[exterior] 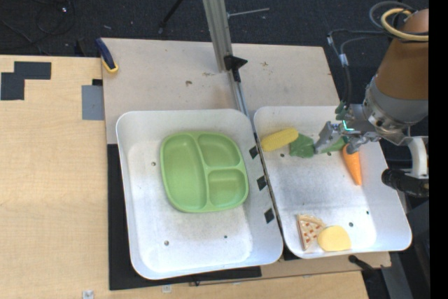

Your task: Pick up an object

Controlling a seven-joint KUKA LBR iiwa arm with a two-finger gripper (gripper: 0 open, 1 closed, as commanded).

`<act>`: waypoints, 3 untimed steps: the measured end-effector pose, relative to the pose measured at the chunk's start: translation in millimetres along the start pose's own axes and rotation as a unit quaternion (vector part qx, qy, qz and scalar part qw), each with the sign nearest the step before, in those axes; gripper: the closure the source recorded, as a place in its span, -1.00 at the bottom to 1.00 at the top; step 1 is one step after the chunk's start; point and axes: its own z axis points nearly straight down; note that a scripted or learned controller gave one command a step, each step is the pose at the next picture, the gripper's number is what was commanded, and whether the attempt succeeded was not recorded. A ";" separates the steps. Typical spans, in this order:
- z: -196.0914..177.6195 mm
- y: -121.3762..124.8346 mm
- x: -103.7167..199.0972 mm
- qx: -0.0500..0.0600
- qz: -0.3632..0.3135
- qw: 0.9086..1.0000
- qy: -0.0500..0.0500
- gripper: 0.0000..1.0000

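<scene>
The corn cob (279,139), yellow with green husk, lies near the far edge of the right bin (392,238); the gripper (336,139) hangs just beside the husk, next to the carrot (353,165), its grip state impossible to tell

- Legible text, labels, brand marks, numbers, signs: none found on any surface in view.
- Green divided plate (204,171) in the left bin (140,248): plain, no marking readable.
- Right bin (378,238) and its contents: no lettering readable.
- Bench (168,73) at the far side: stains and specks, no characters.
</scene>
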 end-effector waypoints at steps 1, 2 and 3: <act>-0.9 0.5 -0.1 -0.001 0.000 1.000 0.000 -1.00; 59.3 -8.1 4.1 0.002 0.000 1.000 0.000 -1.00; 124.3 -9.3 6.5 0.003 0.001 1.000 0.000 -1.00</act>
